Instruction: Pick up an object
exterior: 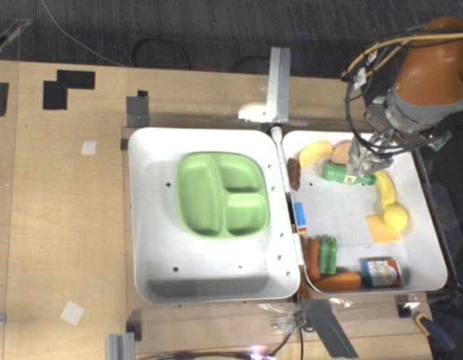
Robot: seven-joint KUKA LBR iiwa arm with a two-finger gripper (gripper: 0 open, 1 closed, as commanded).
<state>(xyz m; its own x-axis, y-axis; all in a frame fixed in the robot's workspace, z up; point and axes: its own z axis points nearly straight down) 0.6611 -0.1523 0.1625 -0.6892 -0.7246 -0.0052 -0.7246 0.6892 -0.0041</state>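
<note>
At the far edge of the right white plastic bin [434, 272], the gripper [361, 163] hangs low over a small green bottle-shaped object [344, 174] lying on its side. The fingers sit right at that object's right end, but they blur into it and the cables above, so I cannot tell how far apart they stand or whether they grip anything. The grey arm with its orange band [432, 73] runs off the picture's right edge. Just beside the green object lie a yellow banana-like piece [315, 153] and a tan round item [341, 152], partly hidden. Along the bin's right side lie a yellow curved fruit [386, 188], a yellow ball [395, 217] and a flat orange-yellow block [383, 229]. At the near edge sit a labelled can [380, 272], an orange carrot shape [338, 281] and green pieces [327, 255], hard to make out. In the left white bin [152, 276] rests a pale green divided tray [220, 194].
</note>
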